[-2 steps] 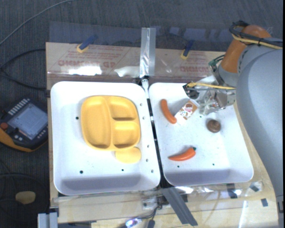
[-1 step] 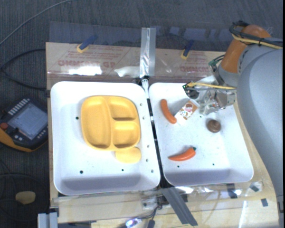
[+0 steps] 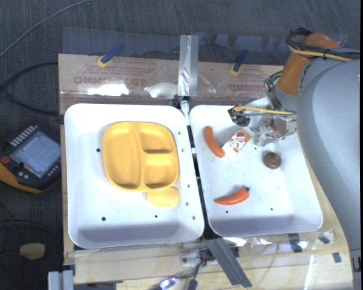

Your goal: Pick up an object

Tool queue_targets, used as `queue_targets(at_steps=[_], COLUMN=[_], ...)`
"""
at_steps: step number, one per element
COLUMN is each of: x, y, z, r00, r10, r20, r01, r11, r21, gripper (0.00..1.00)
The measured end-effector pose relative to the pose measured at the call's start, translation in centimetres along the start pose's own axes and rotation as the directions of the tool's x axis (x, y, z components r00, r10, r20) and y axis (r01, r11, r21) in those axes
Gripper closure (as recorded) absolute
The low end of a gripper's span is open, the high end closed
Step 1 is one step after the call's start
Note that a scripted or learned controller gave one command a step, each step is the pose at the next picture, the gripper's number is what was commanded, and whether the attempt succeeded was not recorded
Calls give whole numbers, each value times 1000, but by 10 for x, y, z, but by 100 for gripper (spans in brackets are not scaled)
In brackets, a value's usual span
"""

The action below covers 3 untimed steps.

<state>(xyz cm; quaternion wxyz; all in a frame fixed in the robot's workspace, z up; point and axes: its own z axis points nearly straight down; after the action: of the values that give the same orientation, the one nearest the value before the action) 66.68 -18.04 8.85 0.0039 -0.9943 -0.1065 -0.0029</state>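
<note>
The right bin holds several small items. An orange sausage lies near its left wall. A small white and red packet sits just right of the sausage. A brown round piece rests further right, and an orange-red chili pepper lies toward the front. My gripper hangs low over the bin's back right part, directly above and behind the packet, close to it. I cannot make out whether it touches the packet.
The left bin carries a yellow divided tray with a yellow round lid at its front edge. A metal divider runs between the bins at the back. A teach pendant lies on the floor, left.
</note>
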Motion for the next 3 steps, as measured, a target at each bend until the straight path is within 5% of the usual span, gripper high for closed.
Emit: queue_targets(at_steps=[1, 3], x=[1, 2], y=[8, 12], z=[0, 0], r00=[1000, 1000], r10=[-15, -18], r20=[3, 6], r01=[15, 18], r11=[1000, 999], r21=[25, 37], gripper=[100, 100])
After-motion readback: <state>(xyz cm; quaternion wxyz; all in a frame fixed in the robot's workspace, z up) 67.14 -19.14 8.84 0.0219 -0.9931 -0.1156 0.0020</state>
